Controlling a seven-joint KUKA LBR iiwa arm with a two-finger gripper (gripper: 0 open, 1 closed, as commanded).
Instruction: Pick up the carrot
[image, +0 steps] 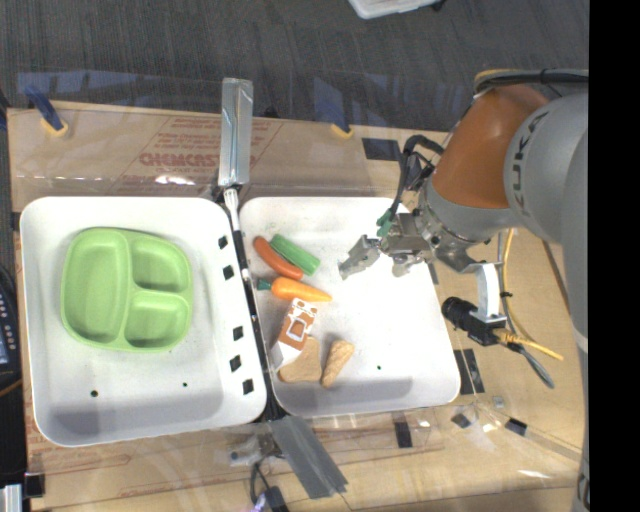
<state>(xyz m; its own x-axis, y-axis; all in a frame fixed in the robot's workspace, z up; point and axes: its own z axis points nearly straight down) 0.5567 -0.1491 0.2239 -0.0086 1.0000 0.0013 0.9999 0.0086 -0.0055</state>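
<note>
The carrot (300, 291) lies in the right bin (400, 385), near its left wall, with its long axis running left to right and dipping slightly toward the near side; its tapered tip points right, its blunt end left. It looks smooth and glossy (likely plastic). Just beyond it, on the far side, lie a second orange piece (276, 258) and a green pod-shaped piece (294, 253), both slanted. On the near side sit a small printed carton (297, 325) and two tan, bread-like lumps (318, 362). The gripper (366, 256) hangs over the bin's far right part, well apart from the carrot, fingers spread with nothing between them. The left bin (130, 405) holds a pale green divided tray (125, 288).
</note>
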